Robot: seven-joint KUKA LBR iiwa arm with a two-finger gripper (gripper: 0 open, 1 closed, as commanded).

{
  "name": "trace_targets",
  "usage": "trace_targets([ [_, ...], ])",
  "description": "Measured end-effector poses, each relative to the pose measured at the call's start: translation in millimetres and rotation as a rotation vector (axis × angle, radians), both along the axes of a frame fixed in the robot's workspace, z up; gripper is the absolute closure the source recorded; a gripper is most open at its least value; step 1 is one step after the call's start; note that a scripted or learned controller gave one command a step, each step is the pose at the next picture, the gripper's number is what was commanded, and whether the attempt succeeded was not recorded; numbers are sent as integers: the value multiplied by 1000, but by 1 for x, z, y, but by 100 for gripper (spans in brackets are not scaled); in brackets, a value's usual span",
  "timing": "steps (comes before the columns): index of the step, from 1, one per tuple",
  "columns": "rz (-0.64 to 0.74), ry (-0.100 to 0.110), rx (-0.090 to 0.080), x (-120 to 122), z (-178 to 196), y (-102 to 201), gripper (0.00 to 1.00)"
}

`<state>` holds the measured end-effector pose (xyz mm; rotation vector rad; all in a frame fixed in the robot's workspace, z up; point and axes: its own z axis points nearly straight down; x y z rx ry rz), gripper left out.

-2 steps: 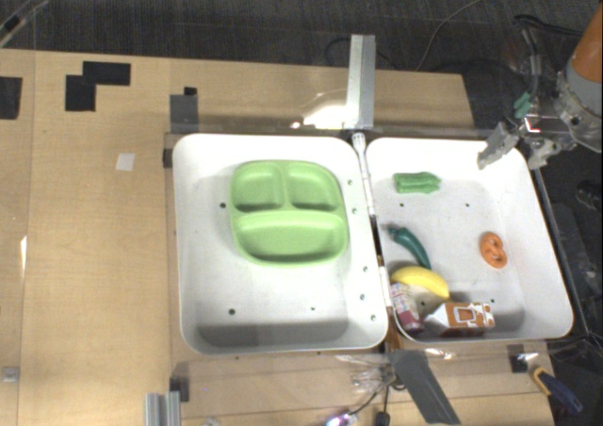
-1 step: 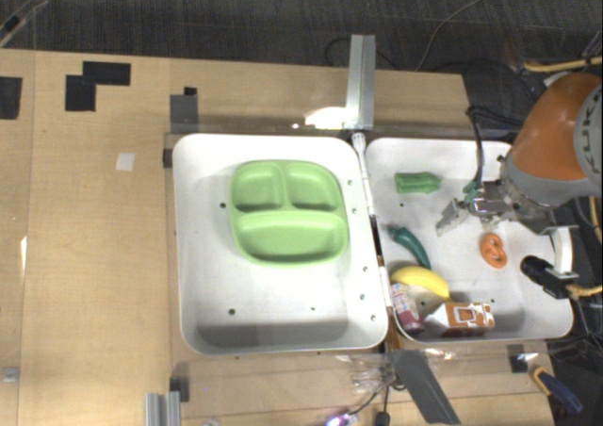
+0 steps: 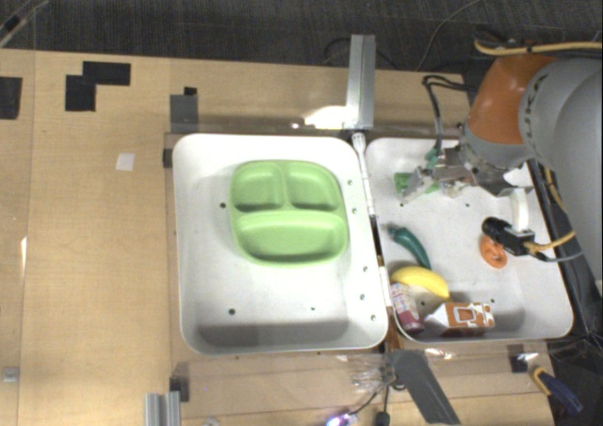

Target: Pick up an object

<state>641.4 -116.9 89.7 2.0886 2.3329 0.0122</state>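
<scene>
A wooden desk (image 3: 85, 254) carries two white bins. The claw (image 3: 424, 177), grip unreadable, hovers in the right bin (image 3: 556, 320); below it lie a banana (image 3: 421, 280) and carton (image 3: 467, 317), awaiting pickup.

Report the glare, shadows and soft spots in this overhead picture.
Camera view: a bright glare patch sits on the bench just above the left bin's top rim; a grey shadow lies across that bin's floor below the green tray; the end effector in the right bin is small and soft; the items near the banana blur together at the lower rim.
</scene>
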Motion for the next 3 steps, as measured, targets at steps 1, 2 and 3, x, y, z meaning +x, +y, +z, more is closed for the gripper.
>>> trace_targets([
  [1, 87, 4, -1, 30, -1, 32, 0],
  [2, 273, 5, -2, -2, 98, 52, 0],
  [3, 195, 8, -1, -7, 7, 23, 0],
])
